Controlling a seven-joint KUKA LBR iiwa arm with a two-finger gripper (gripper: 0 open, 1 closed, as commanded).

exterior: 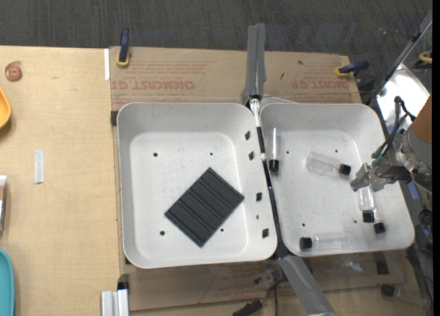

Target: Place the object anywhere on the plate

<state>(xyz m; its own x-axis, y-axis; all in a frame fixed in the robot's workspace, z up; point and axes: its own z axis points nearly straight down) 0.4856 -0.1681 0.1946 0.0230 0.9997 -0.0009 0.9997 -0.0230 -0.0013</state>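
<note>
The plate (205,207) is a dark ribbed rectangle lying at a slant on the floor of the left bin (137,170). Several clear tubes with black caps lie in the right bin (385,143): one tube (273,148) by the left wall, one tube (326,165) in the middle, one tube (323,242) at the front wall, and one tube (368,203) near the right wall. My gripper (366,180) hangs at the right side of the right bin, directly over the upper end of that right-hand tube. How it stands against the tube is too small to read.
A metal divider bar (256,67) runs between the two bins at the back. Blue clamps (124,45) hold the cardboard sheet under the bins. The wooden bench lies to the left with small items at its edge.
</note>
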